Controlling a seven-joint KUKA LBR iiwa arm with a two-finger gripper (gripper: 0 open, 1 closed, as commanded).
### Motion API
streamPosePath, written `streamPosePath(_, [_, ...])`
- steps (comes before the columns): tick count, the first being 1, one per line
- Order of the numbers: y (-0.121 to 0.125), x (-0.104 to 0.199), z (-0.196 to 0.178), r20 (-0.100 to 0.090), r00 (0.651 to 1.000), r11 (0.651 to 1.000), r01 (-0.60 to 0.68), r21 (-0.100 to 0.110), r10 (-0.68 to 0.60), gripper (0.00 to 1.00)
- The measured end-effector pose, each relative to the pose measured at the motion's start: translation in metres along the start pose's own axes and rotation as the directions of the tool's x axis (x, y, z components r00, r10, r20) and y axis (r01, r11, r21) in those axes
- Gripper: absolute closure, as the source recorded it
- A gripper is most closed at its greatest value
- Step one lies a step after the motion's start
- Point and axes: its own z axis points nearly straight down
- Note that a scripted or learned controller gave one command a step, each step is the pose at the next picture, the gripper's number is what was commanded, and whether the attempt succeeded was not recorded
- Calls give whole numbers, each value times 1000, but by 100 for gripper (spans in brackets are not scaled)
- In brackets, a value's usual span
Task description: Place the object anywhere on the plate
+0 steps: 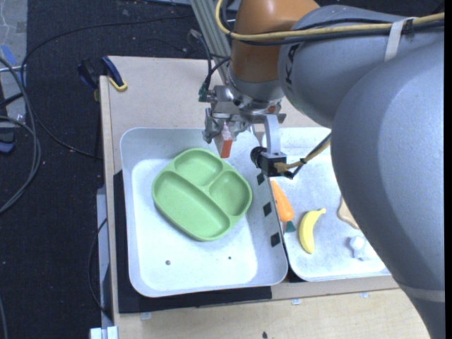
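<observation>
A green divided plate (pixel 203 194) lies in the left white bin (pixel 191 270), a little toward its far side. My gripper (pixel 223 141) hangs just above the plate's far rim, near the bin's back wall. A small red object (pixel 227 147) sticks down between its fingers, and the fingers are shut on it. The object is over the plate's far edge and is not touching the plate.
An orange carrot (pixel 282 202) lies along the divider between the two bins. A yellow banana (pixel 309 229) and a small white item (pixel 357 246) rest in the right bin (pixel 332 267). The arm's large grey body covers the right side.
</observation>
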Motion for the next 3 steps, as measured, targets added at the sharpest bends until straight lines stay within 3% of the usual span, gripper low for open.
streamPosePath(1, [-20, 17, 5, 3, 1000, 1000, -4, 5, 4, 100])
streamPosePath(2, [-10, 19, 5, 2, 1000, 1000, -4, 1, 4, 100])
streamPosePath(3, [-10, 19, 5, 2, 1000, 1000, -5, 1, 5, 0])
